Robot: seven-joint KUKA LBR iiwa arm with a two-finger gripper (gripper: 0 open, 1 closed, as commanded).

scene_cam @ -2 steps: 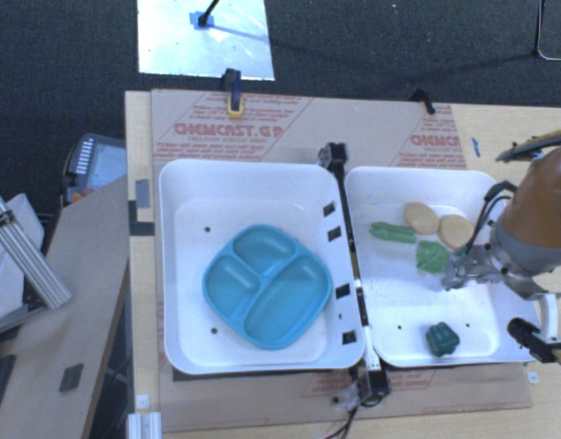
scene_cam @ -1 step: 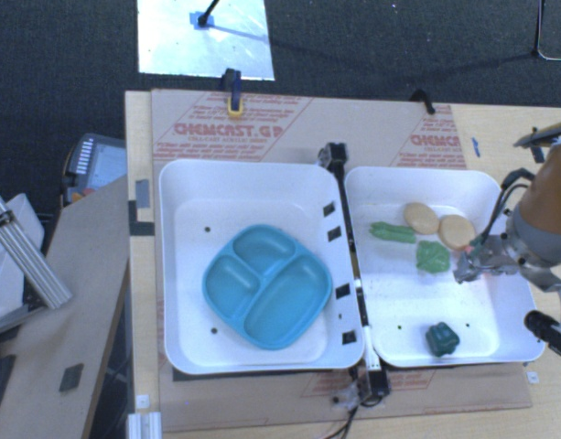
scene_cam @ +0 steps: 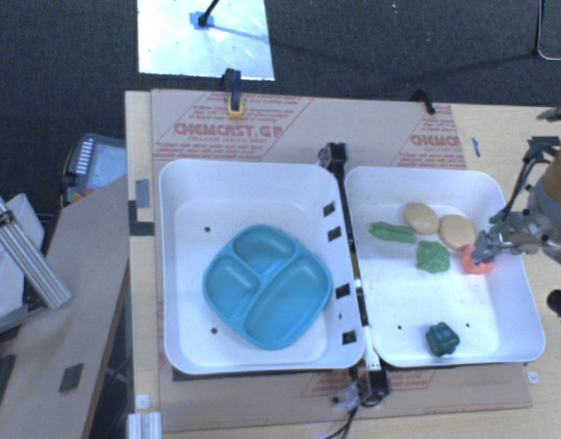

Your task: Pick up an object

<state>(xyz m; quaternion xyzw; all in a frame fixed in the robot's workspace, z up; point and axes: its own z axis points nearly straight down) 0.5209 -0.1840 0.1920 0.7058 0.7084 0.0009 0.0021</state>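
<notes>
One green pod [scene_cam: 393,232] lying left-right, claw [scene_cam: 486,248] near

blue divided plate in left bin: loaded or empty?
Empty. All three compartments of the blue plate show bare; the food items lie in the right bin.

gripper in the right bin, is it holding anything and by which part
Cannot be told. The gripper sits low over the red-orange piece, touching or just above its top edge; no grasp shows.

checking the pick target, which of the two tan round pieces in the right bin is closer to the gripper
The right-hand tan piece, sitting just left of the gripper and the red piece. The other tan piece lies farther left, above the green bean.
</notes>
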